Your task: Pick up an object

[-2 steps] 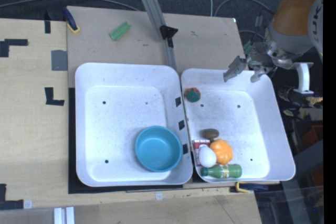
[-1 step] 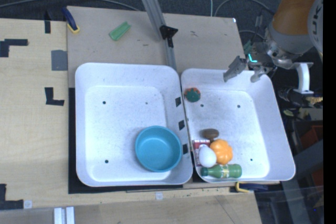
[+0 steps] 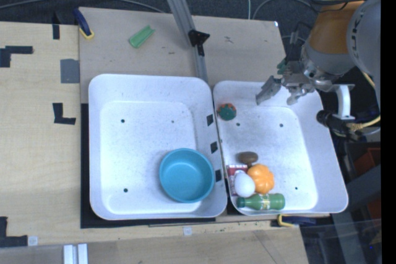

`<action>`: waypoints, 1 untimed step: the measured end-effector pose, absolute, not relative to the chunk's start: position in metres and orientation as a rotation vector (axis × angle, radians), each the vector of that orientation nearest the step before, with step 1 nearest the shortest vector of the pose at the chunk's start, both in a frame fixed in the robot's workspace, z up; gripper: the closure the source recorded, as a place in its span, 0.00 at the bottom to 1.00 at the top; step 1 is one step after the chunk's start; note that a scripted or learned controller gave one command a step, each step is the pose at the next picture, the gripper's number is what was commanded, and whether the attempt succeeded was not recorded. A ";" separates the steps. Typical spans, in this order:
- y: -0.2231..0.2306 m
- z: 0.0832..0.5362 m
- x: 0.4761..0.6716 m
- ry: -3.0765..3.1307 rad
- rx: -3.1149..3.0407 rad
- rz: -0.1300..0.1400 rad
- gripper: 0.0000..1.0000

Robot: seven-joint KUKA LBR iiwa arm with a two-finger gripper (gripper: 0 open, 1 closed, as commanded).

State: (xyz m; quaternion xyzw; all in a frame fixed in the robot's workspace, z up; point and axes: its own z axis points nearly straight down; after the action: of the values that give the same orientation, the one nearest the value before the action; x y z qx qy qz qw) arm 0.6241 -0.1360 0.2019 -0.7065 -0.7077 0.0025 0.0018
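Note:
The right bin (image 3: pixel 309 151) holds a small green and red ball (image 3: pixel 227 111) near its back left corner. At its front lie a brown oval thing (image 3: pixel 248 157), an orange fruit (image 3: pixel 262 177), a white egg (image 3: pixel 244 185), a red and white packet (image 3: pixel 235 169) and a green bottle (image 3: pixel 263 201) on its side. My gripper (image 3: pixel 281 91) hangs over the bin's back edge, open, with nothing between its fingers. It is to the right of the ball and well behind the cluster.
A blue bowl (image 3: pixel 186 174) sits at the front right of the left bin (image 3: pixel 124 133). A grey pole (image 3: pixel 176 0) slants over the bench behind the bins. A green block (image 3: pixel 141 36) lies on the board at the back left.

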 end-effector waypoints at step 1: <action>-0.127 0.152 0.626 -2.221 -2.216 0.008 0.00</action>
State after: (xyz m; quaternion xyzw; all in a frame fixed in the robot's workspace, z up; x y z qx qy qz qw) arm 0.6259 -0.1266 0.1520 -0.7063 -0.7079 0.0024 0.0024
